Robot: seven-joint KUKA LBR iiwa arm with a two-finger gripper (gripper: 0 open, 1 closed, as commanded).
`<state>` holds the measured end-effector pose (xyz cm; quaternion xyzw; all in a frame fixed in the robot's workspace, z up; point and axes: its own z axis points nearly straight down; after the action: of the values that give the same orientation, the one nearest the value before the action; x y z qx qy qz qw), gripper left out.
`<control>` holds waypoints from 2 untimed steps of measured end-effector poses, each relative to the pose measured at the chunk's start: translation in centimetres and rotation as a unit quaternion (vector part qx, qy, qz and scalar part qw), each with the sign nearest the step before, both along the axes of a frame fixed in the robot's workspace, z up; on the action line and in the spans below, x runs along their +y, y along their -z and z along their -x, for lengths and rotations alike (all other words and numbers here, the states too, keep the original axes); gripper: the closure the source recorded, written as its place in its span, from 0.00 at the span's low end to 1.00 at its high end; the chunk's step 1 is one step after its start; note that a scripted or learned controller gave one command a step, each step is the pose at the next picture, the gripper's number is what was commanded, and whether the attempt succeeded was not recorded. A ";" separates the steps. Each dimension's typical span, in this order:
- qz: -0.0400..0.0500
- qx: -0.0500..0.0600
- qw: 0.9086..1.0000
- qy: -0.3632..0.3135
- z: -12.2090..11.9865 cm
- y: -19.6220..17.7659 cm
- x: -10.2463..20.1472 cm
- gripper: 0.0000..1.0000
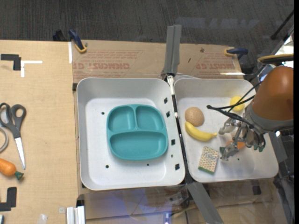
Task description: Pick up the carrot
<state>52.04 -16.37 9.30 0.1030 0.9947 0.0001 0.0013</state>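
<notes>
Carrot (7,168), orange with a green end, lies on the wooden surface (42,139) at the far left edge, well apart from both bins. A pair of scissors (14,125) with grey handles lies just above it, blades pointing toward it.

The arm (275,99) reaches in from the right and hangs over the right bin (261,169). Its tool (231,150) is low over the bin floor, toward the near right part. A small orange patch (238,145) shows at the tool; I cannot tell what it is. Cables and metal parts crowd the tip, so I cannot tell whether the tool is released or clenched.

In the same bin, a banana (200,133) lies left of the tool, with a brown egg-shaped thing (194,116) just behind it. A small patterned packet (208,160) lies near the front, just left of the tool. A yellow thing (237,103) sits toward the back, partly hidden by the arm.

The left bin (93,94) holds a teal divided plate (138,132) in its middle. Cardboard (112,59) lies behind both bins, held by a blue clamp (77,41) at its left corner.
</notes>
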 end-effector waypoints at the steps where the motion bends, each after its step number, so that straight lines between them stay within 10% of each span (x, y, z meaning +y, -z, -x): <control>1: 0.001 -0.002 1.000 -0.002 -0.2 -1.0 0.1 1.00; 2: 0.001 -0.001 0.993 -0.114 3.7 -7.8 -2.1 1.00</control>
<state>48.36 -18.49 17.06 -0.0111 0.9999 -0.0003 0.0019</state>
